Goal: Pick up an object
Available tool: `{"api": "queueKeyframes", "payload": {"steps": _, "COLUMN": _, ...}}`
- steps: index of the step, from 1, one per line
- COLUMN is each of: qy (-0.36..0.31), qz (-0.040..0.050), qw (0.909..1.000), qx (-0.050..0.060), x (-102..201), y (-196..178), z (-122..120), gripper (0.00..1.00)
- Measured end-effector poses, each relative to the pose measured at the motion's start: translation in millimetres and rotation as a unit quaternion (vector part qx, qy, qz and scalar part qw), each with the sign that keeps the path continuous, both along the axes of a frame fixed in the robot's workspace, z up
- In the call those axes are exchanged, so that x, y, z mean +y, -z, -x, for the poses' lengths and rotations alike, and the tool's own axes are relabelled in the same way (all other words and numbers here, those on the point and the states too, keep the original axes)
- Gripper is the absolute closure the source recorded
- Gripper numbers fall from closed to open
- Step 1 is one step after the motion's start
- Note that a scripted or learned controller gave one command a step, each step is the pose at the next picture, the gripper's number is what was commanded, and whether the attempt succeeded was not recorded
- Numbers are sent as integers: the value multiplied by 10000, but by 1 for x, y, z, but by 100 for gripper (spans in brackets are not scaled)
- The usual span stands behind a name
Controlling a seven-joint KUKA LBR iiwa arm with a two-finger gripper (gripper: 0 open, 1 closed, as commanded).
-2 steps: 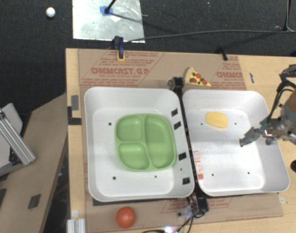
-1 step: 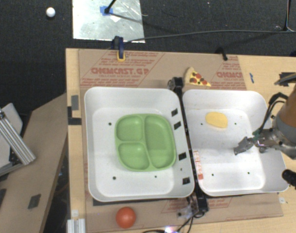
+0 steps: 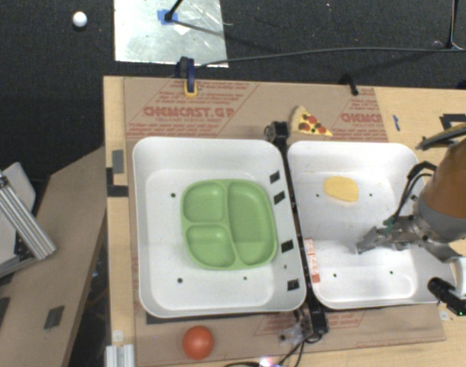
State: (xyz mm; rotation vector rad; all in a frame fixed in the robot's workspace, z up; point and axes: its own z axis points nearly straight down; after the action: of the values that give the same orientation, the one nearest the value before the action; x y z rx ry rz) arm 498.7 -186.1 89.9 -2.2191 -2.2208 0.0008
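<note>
Left bin point(image 3: 153, 205) holds a green divided tray point(image 3: 229, 224), lying flat near the centre. Right bin point(image 3: 370, 281) holds a yellow oval object point(image 3: 341, 189) on the floor toward its far side, lying free. Arm point(image 3: 454, 197) enters from the right, low over the right bin; gripper point(image 3: 368, 242) sits near the bin floor, just short of the yellow object and apart from it (finger state: cannot tell). Pizza-slice toy point(image 3: 312, 123) on the board behind the bins. Orange ball point(image 3: 198, 342) in front of the left bin.
</note>
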Motion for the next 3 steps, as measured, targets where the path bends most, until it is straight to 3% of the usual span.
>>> {"api": "queueKeyframes", "payload": {"steps": 1, "qy": 0, "qz": 10, "qw": 10000, "qx": -26, "x": -1, "y": -14, "z": -2, "gripper": 100}}
{"api": "queueKeyframes", "payload": {"steps": 3, "qy": -17, "qz": 17, "qw": 10000, "qx": -41, "x": -7, "y": -101, "z": -5, "gripper": 100}}
